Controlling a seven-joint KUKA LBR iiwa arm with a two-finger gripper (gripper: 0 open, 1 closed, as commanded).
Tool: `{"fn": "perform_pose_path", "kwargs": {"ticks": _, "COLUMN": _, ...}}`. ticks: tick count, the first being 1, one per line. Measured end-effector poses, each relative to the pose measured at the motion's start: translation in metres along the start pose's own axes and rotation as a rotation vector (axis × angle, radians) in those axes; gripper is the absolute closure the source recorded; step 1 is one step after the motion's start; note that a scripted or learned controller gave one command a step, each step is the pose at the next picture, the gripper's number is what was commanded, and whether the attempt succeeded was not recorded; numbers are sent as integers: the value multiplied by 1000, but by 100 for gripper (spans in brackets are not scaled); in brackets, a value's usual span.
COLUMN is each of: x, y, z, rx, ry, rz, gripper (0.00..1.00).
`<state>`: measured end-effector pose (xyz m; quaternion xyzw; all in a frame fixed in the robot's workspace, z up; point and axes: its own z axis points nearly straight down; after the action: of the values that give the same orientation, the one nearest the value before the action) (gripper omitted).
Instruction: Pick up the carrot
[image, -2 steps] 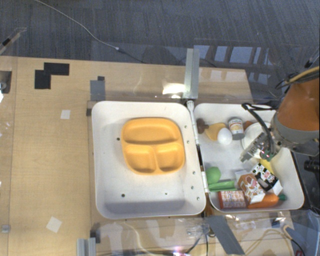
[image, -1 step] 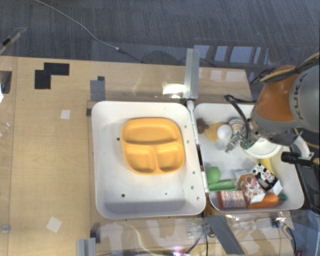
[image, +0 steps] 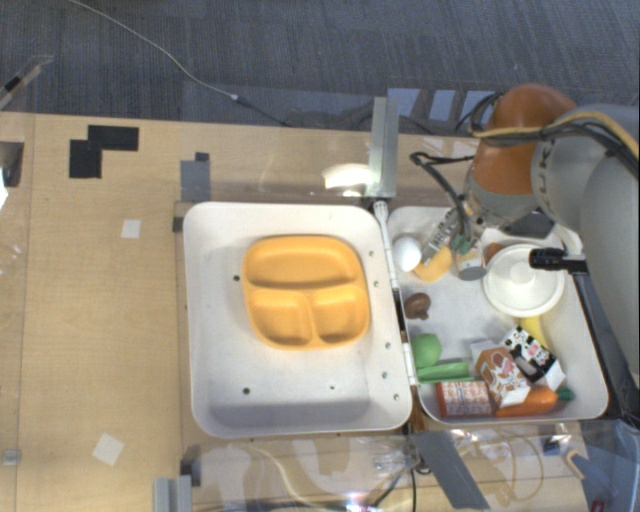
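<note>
Camera view, slanted down over the worktop (image: 90, 340) and both white bins. Left bin (image: 215, 390): carries a yellow divided plate (image: 305, 290) near its middle, with bare white floor on every side of it, widest toward the near rim. Right bin (image: 590, 385): crowded, little free floor between things.

Carrot (image: 535, 402) lying flat along the near rim of the right bin, orange, with a bit of green at its right end (image: 566, 394); left portion tucked under or behind a red-brown packet (image: 465, 398), so full length not readable. Touching or just beside a small printed carton (image: 505, 370) and a black-and-white patterned piece (image: 530, 350); exact contact hard to tell. Hemmed between those things and the bin wall, with scant room on the rim side.

Green item (image: 430, 352) against the divider between bins, shape unclear. Small brown lump (image: 417, 303) just above it. White egg-like ball (image: 406, 252) by the divider near the far end. White round bowl or lid (image: 522, 282) toward the right wall.

Gripper (image: 452, 243) low in the far part of the right bin, well apart from the carrot, beside the white ball and over a yellow-orange piece (image: 434, 265). Jaws too small and blurred here: cannot tell whether spread or pressed together, nor whether pinching anything. Arm's grey body cut off at the right edge, orange band (image: 515, 140) above the wrist.
</note>
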<state>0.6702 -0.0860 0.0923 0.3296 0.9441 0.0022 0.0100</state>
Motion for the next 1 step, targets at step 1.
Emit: {"fn": "perform_pose_path", "kwargs": {"ticks": 1, "x": 34, "y": -23, "z": -3, "rx": -2, "ry": -2, "rz": 95, "gripper": 0}}
